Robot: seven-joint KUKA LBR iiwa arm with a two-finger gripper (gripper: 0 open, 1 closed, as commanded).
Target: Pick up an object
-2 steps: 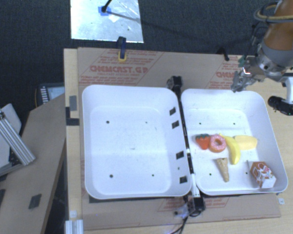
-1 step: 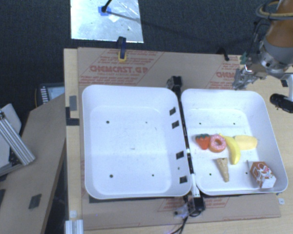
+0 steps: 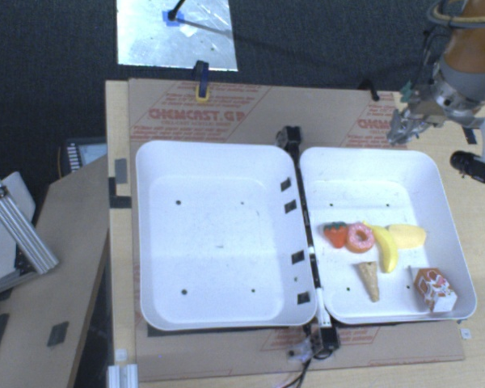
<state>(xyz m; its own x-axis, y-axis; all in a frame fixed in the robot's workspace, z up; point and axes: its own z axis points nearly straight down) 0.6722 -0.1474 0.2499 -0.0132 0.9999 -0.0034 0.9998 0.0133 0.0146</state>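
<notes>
Gripper (image 3: pixel 402 129): raised at the right bin's (image 3: pixel 436 172) one o'clock corner; finger state cannot be told.
Advice: the isolated box (image 3: pixel 434 289), at five o'clock, is best approached vertically.

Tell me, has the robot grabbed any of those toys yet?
Not yet, it seems. The gripper hangs above the far rim of the right bin with nothing seen in it. The donut, banana, cone and small box all lie in that bin. Reaching down, gripping and lifting remain.
</notes>
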